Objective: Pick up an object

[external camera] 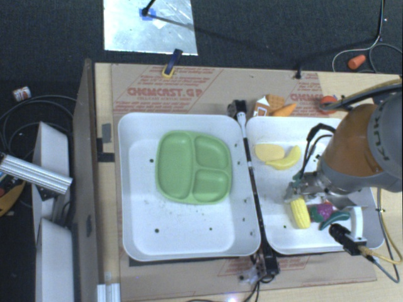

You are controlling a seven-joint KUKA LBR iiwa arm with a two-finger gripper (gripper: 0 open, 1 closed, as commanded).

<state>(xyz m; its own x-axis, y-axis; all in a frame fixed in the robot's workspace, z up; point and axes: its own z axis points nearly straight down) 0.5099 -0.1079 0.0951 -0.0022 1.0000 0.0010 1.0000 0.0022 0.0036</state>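
Two white bins sit side by side on the bench. Left bin (141, 228) holds a green divided plate (192, 167), three compartments, lying flat near the bin's centre. Right bin (272, 231) holds the candidates for the pick: a yellow banana-like toy (278, 155) in the upper part, a yellow corn cob (300, 213) lower down, and a small magenta-and-green item (327, 212) just right of the corn, too small to identify.

Arm (365, 146) comes in from the right, orange band over the right bin's far side. Gripper (301, 191) is low in the right bin, directly above the corn cob's upper end and below the banana toy. Contact with the corn cannot be confirmed; fingers blend with the wrist body, so spread vs closed cannot be told, and nothing is visibly between them.

Behind the bins, on the cardboard: an orange carrot-like toy (284, 110) near the right bin's top edge, apart from it.
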